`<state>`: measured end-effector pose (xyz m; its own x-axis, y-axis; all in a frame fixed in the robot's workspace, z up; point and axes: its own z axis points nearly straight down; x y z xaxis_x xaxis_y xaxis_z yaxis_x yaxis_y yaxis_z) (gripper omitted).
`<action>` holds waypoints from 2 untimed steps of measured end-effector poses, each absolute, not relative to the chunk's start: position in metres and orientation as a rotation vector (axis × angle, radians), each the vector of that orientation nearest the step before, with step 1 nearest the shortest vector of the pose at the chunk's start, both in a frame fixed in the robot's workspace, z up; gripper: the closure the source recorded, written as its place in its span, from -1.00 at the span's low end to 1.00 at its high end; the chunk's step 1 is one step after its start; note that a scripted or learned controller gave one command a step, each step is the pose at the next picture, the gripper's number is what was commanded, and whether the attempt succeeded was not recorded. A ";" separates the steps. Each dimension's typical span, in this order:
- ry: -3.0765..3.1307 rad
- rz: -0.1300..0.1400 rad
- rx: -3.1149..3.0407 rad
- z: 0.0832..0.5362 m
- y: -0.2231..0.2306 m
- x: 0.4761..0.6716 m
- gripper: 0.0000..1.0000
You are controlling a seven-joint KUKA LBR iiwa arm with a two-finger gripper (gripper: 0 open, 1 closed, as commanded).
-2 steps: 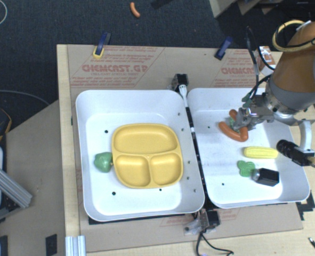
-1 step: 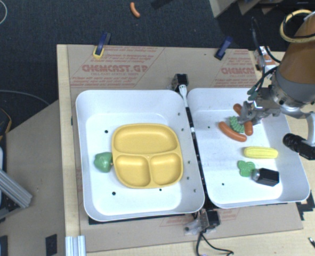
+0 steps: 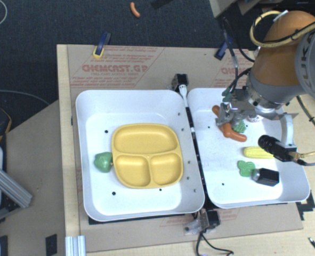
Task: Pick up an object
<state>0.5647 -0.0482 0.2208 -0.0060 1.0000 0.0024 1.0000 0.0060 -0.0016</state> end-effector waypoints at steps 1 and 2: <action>-2.224 0.001 -2.214 0.216 -0.003 0.559 1.00; -2.225 0.000 -2.213 0.220 0.040 0.548 1.00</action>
<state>0.5481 0.0397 0.2204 -0.0056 1.0000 0.0025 1.0000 0.0056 -0.0028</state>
